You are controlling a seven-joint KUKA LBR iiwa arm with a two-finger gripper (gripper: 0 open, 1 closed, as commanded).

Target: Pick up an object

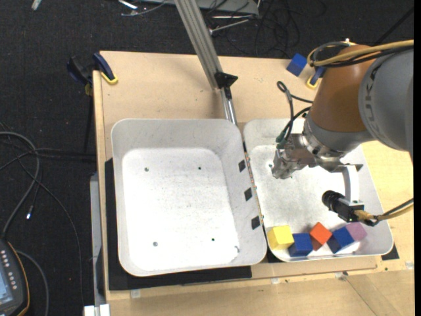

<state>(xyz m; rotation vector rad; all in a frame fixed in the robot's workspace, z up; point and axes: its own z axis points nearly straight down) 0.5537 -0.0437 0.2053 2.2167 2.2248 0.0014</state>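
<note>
My gripper (281,168) hangs over the upper left part of the right bin (263,133), pointing down, with nothing visible in it. Along that bin's near edge lie several blocks in a row: a yellow block (281,236), a blue block (301,243), an orange block (320,234), a dark blue block (341,238) and a pale purple block (356,232). The gripper is well above and to the left of that row.
The left bin (131,137) sits beside the right one, parted by a shared rim with black clips. A slanted metal pole (200,35) crosses the bench's back. A blue block (297,64) lies on the bench behind the arm.
</note>
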